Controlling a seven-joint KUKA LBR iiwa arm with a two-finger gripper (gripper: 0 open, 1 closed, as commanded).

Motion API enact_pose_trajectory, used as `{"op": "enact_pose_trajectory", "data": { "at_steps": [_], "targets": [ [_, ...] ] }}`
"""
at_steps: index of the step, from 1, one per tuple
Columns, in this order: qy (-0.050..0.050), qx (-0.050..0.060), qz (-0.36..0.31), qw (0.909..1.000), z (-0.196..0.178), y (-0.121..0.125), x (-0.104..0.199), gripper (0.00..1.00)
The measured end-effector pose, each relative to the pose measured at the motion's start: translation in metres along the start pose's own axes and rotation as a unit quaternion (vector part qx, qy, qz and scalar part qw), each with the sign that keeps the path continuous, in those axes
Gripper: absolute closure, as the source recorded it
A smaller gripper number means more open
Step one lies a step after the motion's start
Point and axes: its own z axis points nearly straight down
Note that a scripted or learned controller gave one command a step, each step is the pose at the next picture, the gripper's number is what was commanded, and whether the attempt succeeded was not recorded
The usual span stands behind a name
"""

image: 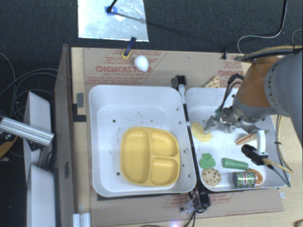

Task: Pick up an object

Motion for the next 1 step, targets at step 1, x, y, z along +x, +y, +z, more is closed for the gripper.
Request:
{"op": "enact_pose_trajectory", "data": {
  "at_steps": [1],
  "targets": [
    [-0.001,0.000,0.004,1.0000,0.0057,-0.1005,-0.0560,0.00]
  ]
}}
